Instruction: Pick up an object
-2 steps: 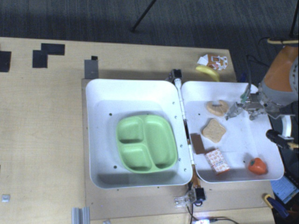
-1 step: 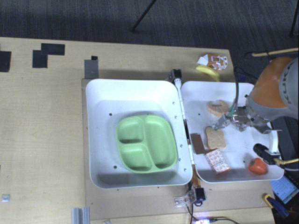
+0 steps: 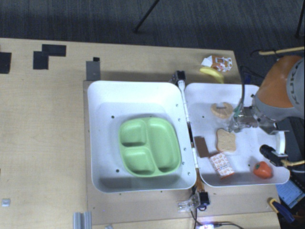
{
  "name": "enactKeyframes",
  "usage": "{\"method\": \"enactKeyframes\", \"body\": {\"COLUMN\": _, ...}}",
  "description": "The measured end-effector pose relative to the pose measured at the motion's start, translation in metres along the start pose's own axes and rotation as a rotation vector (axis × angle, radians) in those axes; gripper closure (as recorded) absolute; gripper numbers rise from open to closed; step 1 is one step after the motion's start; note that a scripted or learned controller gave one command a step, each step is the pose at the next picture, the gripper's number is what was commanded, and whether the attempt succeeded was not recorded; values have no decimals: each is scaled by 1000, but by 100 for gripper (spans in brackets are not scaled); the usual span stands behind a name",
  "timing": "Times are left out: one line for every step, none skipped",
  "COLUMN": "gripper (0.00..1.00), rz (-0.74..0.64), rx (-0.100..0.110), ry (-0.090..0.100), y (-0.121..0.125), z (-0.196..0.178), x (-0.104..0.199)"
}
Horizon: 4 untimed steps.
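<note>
The pale wooden bench is filling most of the view, carrying two shallow white plastic bins side by side. The left bin is holding a light green plastic tray with three compartments, lying flat near its middle. The right bin is holding the small items.

The grey arm with the orange band is reaching in from the right over the right bin, and its hand is hanging low above the bin's middle — whether it is apart or together I cannot tell, since the metal parts are blurring into each other there.

Just near of the hand, a tan square slice of toy bread is lying flat; it may be touching the hand's tip, though that is unclear. On the far side, a round tan bun-like piece is sitting just left of the hand. A red-and-white patterned packet is lying toward the near wall, with a dark brown rectangular bar just to its far left. A small red toy tomato-like piece is resting in the near right corner.

On the bench beyond the right bin, a yellow toy banana is lying beside a small white-and-orange packet.
</note>
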State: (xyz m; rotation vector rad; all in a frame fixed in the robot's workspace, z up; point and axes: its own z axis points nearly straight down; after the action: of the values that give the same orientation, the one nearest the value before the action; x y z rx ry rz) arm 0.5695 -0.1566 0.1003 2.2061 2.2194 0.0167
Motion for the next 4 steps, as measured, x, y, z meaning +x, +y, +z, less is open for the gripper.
{"method": "enactKeyframes", "body": {"gripper": 0, "rz": 0, "rx": 1, "ry": 0, "y": 0, "z": 0, "x": 0}}
{"method": "enactKeyframes", "body": {"gripper": 0, "rz": 4, "rx": 3, "ry": -1, "y": -65, "z": 11, "x": 27}}
{"method": "enactKeyframes", "body": {"gripper": 100, "rz": 2, "rx": -3, "ry": -1, "y": -62, "z": -1, "x": 28}}
{"method": "enactKeyframes", "body": {"gripper": 100, "rz": 1, "rx": 11, "ry": -1, "y": 11, "z": -69, "x": -50}}
